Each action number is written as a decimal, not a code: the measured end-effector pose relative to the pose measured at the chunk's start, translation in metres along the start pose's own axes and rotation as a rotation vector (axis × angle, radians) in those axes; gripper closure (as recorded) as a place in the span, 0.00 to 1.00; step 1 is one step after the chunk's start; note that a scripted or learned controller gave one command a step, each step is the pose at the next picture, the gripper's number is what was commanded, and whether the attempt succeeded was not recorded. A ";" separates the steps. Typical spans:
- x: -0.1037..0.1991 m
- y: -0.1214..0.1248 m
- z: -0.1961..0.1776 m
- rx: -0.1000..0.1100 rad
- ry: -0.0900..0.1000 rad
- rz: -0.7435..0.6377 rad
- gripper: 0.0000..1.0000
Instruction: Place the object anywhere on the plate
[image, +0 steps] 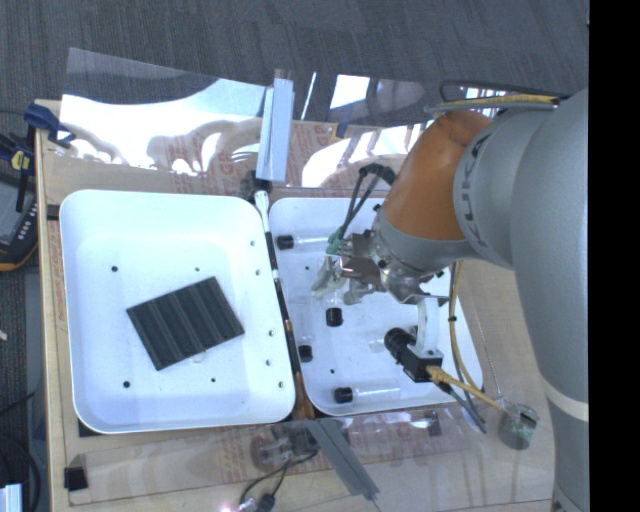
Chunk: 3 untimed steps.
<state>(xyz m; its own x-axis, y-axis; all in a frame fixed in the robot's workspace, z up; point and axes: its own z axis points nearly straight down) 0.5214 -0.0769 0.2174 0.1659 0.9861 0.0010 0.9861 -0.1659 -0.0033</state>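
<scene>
A dark grey ribbed plate (185, 322) lies at a slant in the left white bin (90, 225). In the right bin (300, 215) a small black object (334, 316) rests on the floor near the middle. My gripper (337, 277) hangs low over the right bin, just above and slightly behind this object. I see nothing held in it. The arm's orange band and grey body cover the bin's right half.
Three more small black pieces sit in the right bin: one at the back left (285, 241), one by the left wall (304, 352), one near the front edge (343, 395). A raised double rim (278, 300) separates the two bins.
</scene>
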 end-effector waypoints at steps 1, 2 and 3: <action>0.079 -0.011 0.006 0.002 0.000 0.049 1.00; 0.127 0.007 -0.100 -0.001 0.000 0.070 1.00; 0.202 0.073 -0.107 -0.001 -0.001 -0.294 1.00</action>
<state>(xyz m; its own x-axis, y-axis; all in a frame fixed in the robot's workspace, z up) 0.6269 0.1097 0.3243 -0.1268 0.9919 0.0008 0.9919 0.1268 -0.0017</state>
